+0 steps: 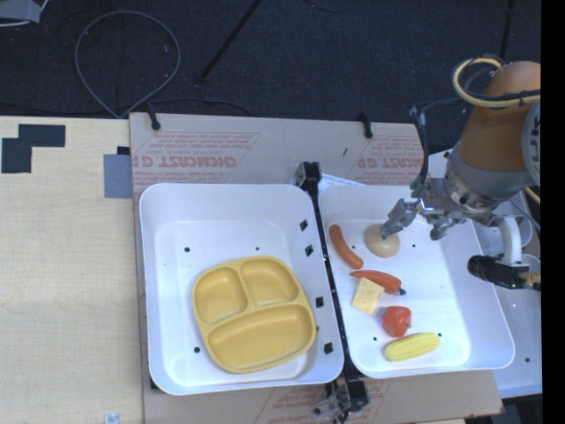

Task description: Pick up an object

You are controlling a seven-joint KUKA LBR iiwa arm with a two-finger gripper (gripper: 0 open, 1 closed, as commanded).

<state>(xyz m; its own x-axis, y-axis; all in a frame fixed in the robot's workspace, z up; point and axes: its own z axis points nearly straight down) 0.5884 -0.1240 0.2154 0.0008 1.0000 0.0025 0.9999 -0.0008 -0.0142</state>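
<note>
Lying beside fingers (402,216): beige ball (382,241)

Mirrored red "CHEMCREST" print, repeated, on cardboard sheet (265,148) under bins

Even, fairly bright light falls from above. The two white bins (168,237) look nearly washed out, with only soft, faint shadows along their inner walls. The dark floor (265,51) beyond the bench's far edge stays dim. The whole frame is slightly soft and grainy.
</note>
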